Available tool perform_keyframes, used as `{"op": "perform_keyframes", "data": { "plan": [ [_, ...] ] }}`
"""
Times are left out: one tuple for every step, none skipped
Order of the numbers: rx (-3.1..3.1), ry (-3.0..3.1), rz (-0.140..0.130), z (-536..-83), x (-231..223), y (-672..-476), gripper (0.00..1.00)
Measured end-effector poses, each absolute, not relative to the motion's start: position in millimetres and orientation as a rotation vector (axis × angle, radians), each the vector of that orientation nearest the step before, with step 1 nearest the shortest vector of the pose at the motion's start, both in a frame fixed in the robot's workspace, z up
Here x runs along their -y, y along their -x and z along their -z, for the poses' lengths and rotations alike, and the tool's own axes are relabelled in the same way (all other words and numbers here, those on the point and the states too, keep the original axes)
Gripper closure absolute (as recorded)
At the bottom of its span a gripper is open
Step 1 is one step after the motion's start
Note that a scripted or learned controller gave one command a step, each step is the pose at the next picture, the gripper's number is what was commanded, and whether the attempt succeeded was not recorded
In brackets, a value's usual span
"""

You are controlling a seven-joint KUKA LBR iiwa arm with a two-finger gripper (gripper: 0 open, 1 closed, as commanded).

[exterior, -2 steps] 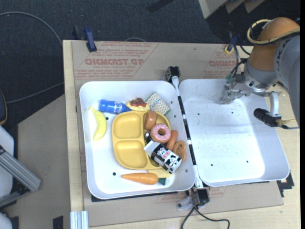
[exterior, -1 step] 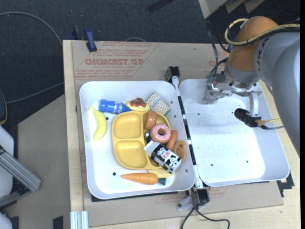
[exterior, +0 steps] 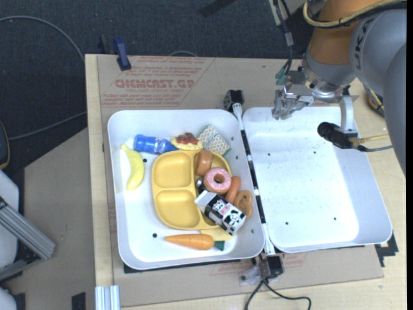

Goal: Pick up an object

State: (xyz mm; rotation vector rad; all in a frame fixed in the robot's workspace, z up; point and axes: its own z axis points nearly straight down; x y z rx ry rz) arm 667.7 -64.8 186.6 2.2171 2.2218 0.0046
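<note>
Looking down, we see our two-finger gripper (exterior: 282, 110) at the far rim of the shallow white right bin (exterior: 310, 192), fingers slightly apart, gripping nothing; the pink-frosted toy doughnut (exterior: 219, 181) lies in the bin beside it.

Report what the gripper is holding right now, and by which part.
Nothing is held. The two-finger gripper hangs over the far edge of the right white bin, with nothing between its fingers; the toys all lie in the left white bin.
</note>
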Motion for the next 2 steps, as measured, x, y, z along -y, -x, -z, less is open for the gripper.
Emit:
{"op": "perform_keyframes", "data": {
  "plan": [
    [-2.222, -2.218, -0.004, -224.3, 19.8, -667.0, 1.0],
    [-2.225, -2.221, 0.001, -226.9, -53.6, -645.5, 1.0]
  ]
}}
